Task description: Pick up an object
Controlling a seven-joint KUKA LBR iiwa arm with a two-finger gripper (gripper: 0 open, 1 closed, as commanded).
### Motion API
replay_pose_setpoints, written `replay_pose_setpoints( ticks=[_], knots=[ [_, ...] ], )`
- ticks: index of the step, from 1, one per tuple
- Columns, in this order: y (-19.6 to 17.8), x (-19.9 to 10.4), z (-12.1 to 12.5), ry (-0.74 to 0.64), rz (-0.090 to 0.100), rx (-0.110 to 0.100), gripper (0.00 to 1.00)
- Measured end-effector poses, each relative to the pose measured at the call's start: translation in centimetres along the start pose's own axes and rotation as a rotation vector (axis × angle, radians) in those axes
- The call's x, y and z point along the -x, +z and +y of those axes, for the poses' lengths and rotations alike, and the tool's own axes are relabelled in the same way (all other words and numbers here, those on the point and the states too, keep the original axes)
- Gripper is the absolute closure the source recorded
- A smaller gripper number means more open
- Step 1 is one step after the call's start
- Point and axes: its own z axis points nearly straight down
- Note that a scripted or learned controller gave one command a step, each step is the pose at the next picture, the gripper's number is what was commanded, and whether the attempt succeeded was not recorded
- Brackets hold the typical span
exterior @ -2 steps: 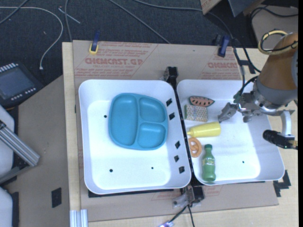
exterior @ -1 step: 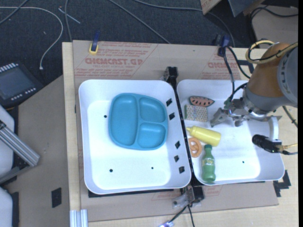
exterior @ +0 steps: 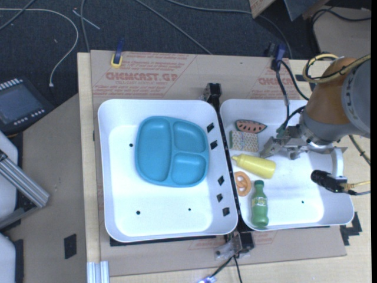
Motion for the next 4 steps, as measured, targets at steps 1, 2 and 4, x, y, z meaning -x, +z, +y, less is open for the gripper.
replay_pose_setpoints(
  ticks=[1, 2, 4],
  knots=[
    [-1.2, 0.0, 0.1, 0.0, 0.001, 0.003, 1.0],
    [-5.9, -0.2, -0.5, 0.0, -0.002, 0.008, 1.0],
    [-12.1, -6.2, 0.0, -0.007, 0.001, 0.006, 1.0]
  ],
)
